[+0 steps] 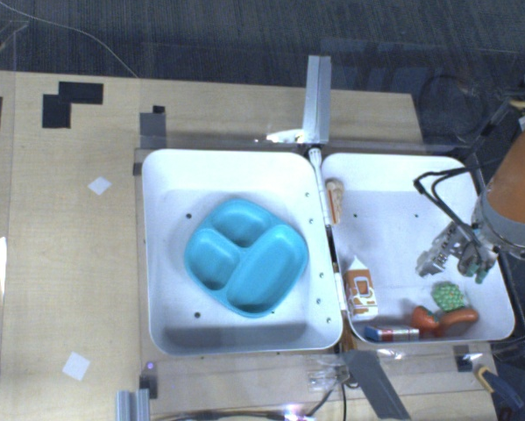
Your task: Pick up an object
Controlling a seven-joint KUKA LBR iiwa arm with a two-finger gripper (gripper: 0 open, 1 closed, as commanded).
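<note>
The gripper (448,260) is seen poised over the right-hand bin (393,191), low above its white floor near the right wall; nothing is seen between its metal fingers, and whether they are spread or closed cannot be told from this slanted view. The grey arm (507,222), with its orange band (516,178), is seen reaching in from the right, a black cable (437,187) looped beside it.

Just below the gripper, a green, bumpy object (449,296) is found lying on the bin floor, apart from the fingers. Touching it on the lower side, a red-orange sausage-shaped item (442,319) is stretched along the front wall, and a marker-like stick (392,331) (red and blue at its ends) is lying beside that. A small orange-and-white carton (360,289) is set against the left wall, and a slim tan packet (335,202) is propped farther up the same wall.

In the left-hand bin (170,323), one thing is held: a blue divided plate (246,257) with three compartments, placed near the middle. Both bins are borne side by side on a pale wooden bench (60,261).
</note>
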